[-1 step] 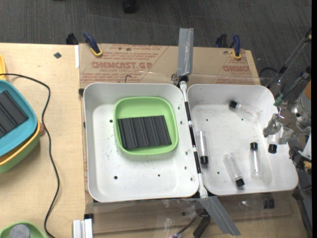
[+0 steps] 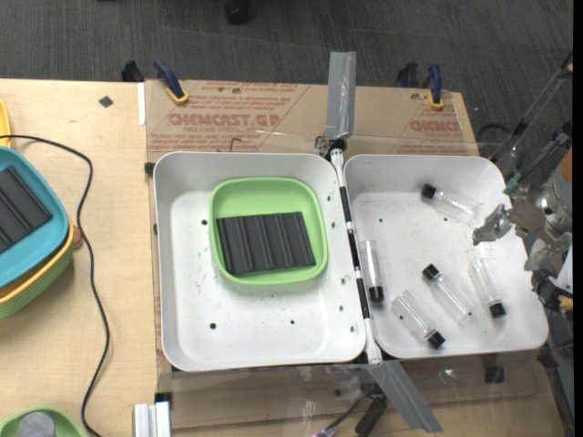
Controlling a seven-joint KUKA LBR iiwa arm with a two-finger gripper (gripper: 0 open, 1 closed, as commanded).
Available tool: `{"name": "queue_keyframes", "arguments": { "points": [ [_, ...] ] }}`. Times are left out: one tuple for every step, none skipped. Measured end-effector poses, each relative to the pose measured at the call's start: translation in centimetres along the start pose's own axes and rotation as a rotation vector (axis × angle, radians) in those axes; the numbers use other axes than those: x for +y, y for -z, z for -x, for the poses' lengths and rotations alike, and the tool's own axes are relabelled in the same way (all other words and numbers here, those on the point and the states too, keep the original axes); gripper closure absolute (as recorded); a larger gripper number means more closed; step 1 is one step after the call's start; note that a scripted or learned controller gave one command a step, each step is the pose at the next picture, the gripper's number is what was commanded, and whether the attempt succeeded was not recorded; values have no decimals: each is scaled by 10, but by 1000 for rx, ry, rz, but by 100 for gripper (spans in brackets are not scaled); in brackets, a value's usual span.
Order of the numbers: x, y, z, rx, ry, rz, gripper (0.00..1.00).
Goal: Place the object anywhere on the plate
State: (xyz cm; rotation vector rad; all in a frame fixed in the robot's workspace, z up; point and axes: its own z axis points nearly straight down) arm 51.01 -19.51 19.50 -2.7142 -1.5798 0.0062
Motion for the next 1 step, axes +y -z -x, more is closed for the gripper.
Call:
{"name": "queue_keyframes", "arguments": {
  "points": [
    [-17, 66, 33, 0, -156, 0, 0]
  ]
}}
